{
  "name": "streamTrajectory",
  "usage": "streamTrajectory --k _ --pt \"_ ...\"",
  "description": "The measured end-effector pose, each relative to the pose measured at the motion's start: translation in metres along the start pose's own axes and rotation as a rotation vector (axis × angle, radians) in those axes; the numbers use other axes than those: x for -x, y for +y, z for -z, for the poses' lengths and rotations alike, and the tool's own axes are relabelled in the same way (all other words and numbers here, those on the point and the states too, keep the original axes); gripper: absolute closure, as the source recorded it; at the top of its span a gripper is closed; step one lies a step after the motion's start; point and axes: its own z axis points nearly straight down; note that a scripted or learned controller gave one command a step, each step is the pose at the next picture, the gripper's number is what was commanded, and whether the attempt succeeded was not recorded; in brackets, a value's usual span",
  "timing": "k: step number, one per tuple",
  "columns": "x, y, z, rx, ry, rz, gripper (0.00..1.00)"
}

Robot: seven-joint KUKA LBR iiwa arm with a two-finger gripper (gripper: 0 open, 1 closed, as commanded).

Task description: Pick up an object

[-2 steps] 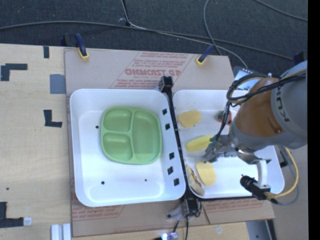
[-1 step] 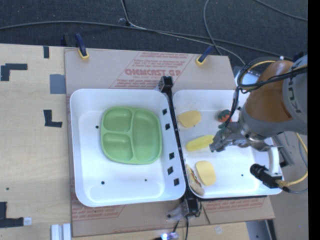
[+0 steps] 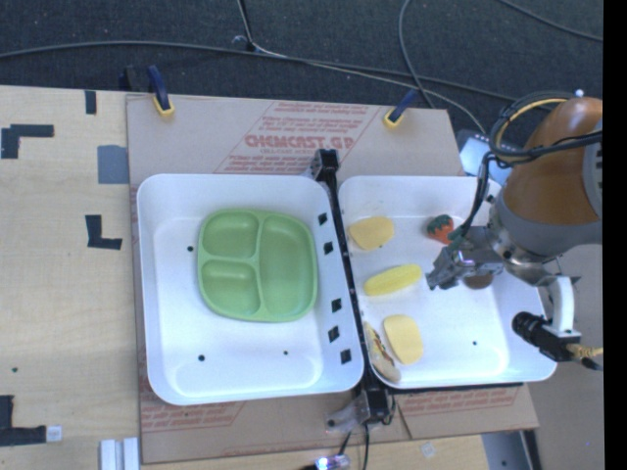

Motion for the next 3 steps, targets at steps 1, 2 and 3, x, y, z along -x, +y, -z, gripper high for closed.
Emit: streamTrajectory --k 1,2,3 --pt "0.000 0.001 0.042 0.001 0.000 0.001 1.00" --pt "-0.051 0.015 0.045 -0.003 0.002 0.005 1.00" --pt "-0.106 0.017 0.031 -0.005 0.001 0.005 1.00"
